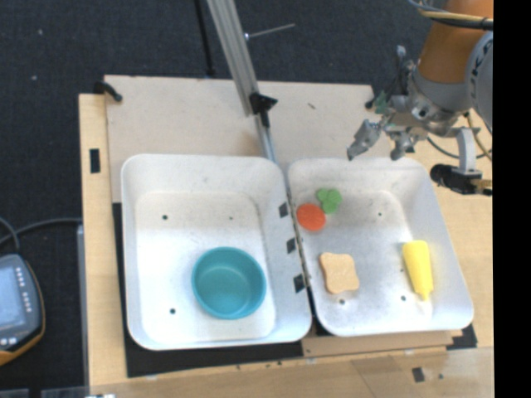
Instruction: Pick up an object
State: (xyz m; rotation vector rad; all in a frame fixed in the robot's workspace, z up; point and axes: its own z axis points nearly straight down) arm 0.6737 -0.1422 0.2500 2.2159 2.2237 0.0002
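Grey gripper (382, 142) open, empty, hovering upper right above right bin's (444, 222) far rim. Approach step. Nearest target: orange ball (311, 216) mid-frame; next, traverse left-down, descend.

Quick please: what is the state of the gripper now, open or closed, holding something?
Gripper: open, holding nothing, above the far rim of the right bin.

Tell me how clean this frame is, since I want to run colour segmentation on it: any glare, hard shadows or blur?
Camera view: lighting is even and soft; the right bin and left bin are bright white without blown-out glare. The teal bowl, yellow item and orange item cast only faint shadows. The whole frame is slightly soft, and the gripper looks a little blurred.
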